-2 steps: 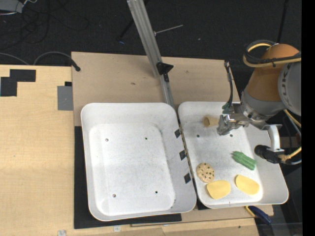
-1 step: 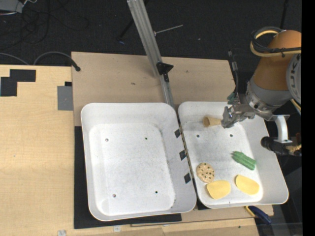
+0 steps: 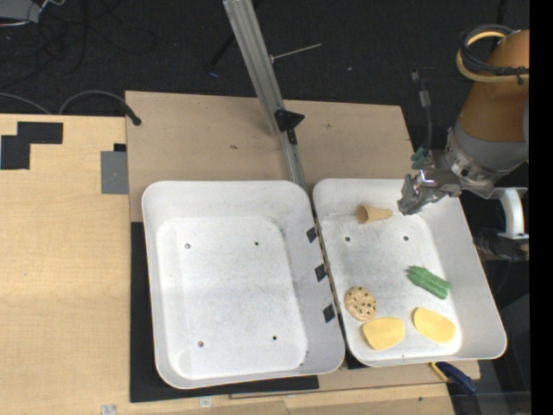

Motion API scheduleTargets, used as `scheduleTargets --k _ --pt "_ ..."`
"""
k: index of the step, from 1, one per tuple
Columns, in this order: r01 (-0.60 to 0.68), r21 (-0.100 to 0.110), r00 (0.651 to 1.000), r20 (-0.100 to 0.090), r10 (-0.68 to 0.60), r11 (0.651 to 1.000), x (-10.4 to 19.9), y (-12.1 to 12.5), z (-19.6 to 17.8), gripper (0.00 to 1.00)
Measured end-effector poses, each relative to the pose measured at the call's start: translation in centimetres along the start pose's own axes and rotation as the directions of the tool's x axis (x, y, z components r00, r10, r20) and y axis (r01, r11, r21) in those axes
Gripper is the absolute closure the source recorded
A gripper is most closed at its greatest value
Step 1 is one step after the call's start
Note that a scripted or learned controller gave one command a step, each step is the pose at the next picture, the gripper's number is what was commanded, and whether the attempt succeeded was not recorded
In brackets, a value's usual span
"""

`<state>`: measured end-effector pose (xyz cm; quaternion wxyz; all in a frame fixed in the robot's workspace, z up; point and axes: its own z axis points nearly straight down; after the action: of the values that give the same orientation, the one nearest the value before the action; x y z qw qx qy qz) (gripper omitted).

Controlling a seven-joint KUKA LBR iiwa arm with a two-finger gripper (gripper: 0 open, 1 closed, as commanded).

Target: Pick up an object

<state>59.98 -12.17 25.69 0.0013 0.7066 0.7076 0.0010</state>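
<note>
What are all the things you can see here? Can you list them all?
cone piece: 1, tan, right bin, far end
cookie: 1, tan with dark dots, right bin, near left
yellow pieces: 2, yellow, right bin, near edge
green piece: 1, green, right bin, right side
bins: 2, white, side by side on the bench
metal rail: 1, grey, behind the bins
end effector: 1, grey, above right bin's far end, beside the cone piece

the arm (image 3: 492, 102) comes in from the right edge, its orange band uppermost and the grey wrist below it, bent down and to the left. the gripper (image 3: 409, 202) hangs at the end of the wrist, dark and small, pointing down and leftward, low over the surface
</note>
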Motion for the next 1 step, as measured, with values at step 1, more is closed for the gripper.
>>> scheduleTargets --k 1 --pt "0.003 0.007 1.000 -0.003 -0.003 1.000 5.43 1.11 1.49 1.00"
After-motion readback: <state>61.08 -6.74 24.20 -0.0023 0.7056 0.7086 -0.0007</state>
